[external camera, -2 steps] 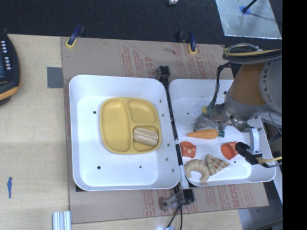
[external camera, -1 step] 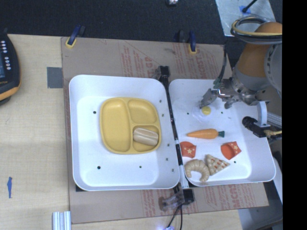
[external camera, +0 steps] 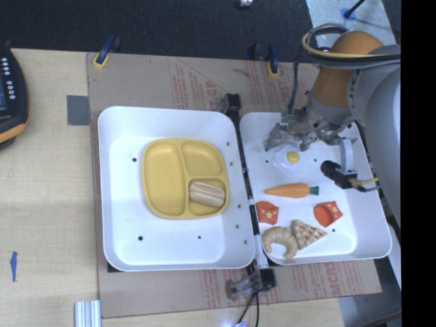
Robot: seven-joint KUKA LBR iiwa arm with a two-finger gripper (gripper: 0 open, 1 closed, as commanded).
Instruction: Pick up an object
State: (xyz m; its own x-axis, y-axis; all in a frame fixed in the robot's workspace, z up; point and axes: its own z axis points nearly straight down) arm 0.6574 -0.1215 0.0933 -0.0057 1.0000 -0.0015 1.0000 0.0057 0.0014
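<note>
The arm reached in from the right over the right bin [external camera: 368, 247]. Its gripper [external camera: 294, 139] hung at the bin's far end, just above a fried egg [external camera: 289, 159]; open or shut could not be told. Nearer lay a carrot [external camera: 291, 191], two red pieces [external camera: 328, 213], a croissant [external camera: 281, 240] and a pizza slice [external camera: 308, 232]. The left bin [external camera: 122, 244] held a yellow divided plate [external camera: 163, 176] with a bread roll [external camera: 206, 193] in one compartment.

Faint red printed lettering runs in strips across the brown cardboard sheet [external camera: 170, 80] under the two white bins, along its top, its bottom edge and the gap between the bins, but none of it can be read. Buttons on the black-and-orange handheld controller [external camera: 10, 94] at left carry marks too small to make out.
</note>
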